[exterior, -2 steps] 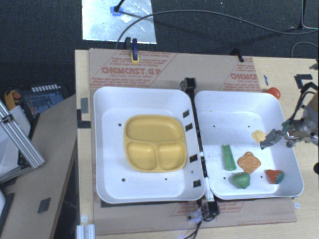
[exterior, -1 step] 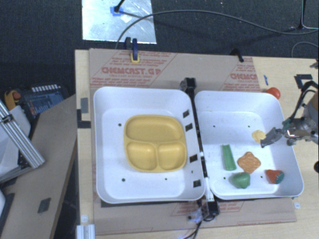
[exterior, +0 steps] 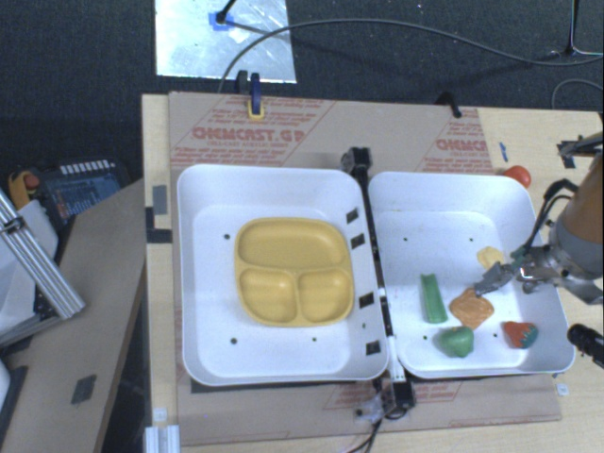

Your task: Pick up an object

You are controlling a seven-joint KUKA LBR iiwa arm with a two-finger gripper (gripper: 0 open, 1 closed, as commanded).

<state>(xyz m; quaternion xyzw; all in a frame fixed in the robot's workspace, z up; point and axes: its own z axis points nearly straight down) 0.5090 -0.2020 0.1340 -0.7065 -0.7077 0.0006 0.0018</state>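
My gripper [exterior: 493,278] sits low over the right-hand shallow white plastic bin [exterior: 415,206], reaching in from the right edge. Finger state: cannot tell; the tips are small and blurred against the bin floor.

Just below the tips lies the orange, roughly square, flat piece [exterior: 471,309], apparently touching or nearly so; nothing visibly sits between my fingers. A small pale yellow lump [exterior: 489,257] lies just above the tips. A green upright stick-shaped piece [exterior: 432,298] rests to the left of the orange piece, apart from it. A rounded green lump [exterior: 457,342] lies near the bin's front wall, and a red piece with a green end [exterior: 519,333] sits to its right.

Left-hand shallow white plastic bin [exterior: 203,253] holds a yellow three-compartment plastic plate [exterior: 291,270], centred on its floor.
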